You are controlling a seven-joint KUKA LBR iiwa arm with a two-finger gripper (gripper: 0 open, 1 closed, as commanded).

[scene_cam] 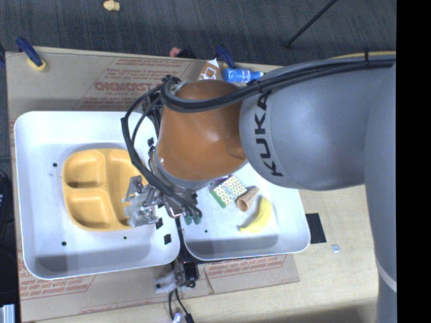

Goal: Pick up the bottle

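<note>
My tool [143, 207] hangs low over the left bin [34, 180], at the yellow tray's [91, 187] right edge, grip state I cannot tell, while the blue bottle [241, 75] lies beyond the bins on the table [337, 274].

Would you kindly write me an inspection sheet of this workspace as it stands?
Surface: two white bins, left bin and right bin, on printed cardboard.
Job's things: bottle not identifiable; a blue-and-white item lies behind the arm.
Clutter: yellow divided tray in the left bin; banana, cone and patterned block in the right bin.
Grippers: pincer low over the tray's right edge; grasp unclear.
Cables: black cables looped round the wrist.
Surroundings: blue clamp; dark carpet.
</note>
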